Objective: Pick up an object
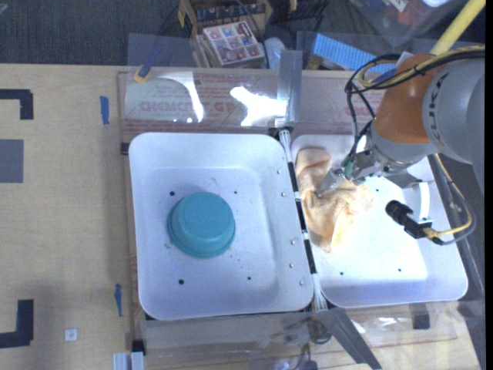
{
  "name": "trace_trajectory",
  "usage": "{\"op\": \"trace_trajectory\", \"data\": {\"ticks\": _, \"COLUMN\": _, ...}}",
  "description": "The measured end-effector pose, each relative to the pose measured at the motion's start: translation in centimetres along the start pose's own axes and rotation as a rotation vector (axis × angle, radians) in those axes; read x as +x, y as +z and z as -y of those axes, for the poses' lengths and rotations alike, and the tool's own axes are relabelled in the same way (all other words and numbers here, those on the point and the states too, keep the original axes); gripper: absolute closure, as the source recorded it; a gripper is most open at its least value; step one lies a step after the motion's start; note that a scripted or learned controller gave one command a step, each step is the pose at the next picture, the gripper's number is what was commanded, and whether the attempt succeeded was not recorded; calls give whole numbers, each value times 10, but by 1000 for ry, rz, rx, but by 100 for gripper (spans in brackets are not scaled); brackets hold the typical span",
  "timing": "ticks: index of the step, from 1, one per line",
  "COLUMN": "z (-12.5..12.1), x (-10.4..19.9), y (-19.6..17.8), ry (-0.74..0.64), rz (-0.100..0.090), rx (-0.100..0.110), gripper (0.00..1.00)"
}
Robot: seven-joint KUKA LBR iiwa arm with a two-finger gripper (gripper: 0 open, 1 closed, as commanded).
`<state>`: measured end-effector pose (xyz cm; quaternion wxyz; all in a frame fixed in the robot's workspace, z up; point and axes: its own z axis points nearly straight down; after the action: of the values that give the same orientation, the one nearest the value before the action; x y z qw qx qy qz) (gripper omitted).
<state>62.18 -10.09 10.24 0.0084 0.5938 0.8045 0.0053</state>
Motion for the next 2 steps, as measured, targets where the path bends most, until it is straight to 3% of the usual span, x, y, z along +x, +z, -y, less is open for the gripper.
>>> {"op": "trace_trajectory", "data": {"ticks": 1, "z": 21, "x": -1, "y": 11, "ry": -17, "rz": -4, "rx": 7, "gripper": 0}}
{"op": "trace_trajectory", "data": {"ticks": 2, "z": 20, "x": -2, "y": 0, "ry": -15, "rz": -3, "rx": 2, "gripper": 100}}
